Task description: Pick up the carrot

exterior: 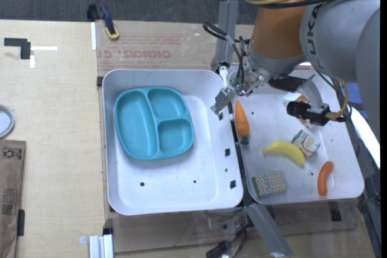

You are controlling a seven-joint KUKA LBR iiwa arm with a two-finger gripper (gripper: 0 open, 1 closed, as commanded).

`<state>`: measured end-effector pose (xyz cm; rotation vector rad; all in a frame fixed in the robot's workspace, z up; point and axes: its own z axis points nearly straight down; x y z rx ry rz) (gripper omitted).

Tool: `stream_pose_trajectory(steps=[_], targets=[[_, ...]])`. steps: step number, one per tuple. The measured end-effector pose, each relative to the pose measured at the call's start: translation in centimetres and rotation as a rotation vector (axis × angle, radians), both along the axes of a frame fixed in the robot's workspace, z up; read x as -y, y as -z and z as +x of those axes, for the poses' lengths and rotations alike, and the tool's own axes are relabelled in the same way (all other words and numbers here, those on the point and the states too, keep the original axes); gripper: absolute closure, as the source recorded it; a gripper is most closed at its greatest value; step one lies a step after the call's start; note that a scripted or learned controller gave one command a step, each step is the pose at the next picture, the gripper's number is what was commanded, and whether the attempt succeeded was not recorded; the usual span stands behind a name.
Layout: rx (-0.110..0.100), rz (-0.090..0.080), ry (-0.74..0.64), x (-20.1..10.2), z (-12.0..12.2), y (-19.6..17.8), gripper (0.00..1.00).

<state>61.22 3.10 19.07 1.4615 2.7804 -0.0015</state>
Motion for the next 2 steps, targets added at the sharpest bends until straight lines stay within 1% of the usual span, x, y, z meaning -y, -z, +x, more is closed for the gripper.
stream_pose_trajectory(steps=[1, 2], targets=[[0.002, 0.0, -0.232, 6.0, 0.7, -0.1, 0.0], [0.0, 0.0, -0.306, 1.6, -1.0, -0.1, 0.0]])
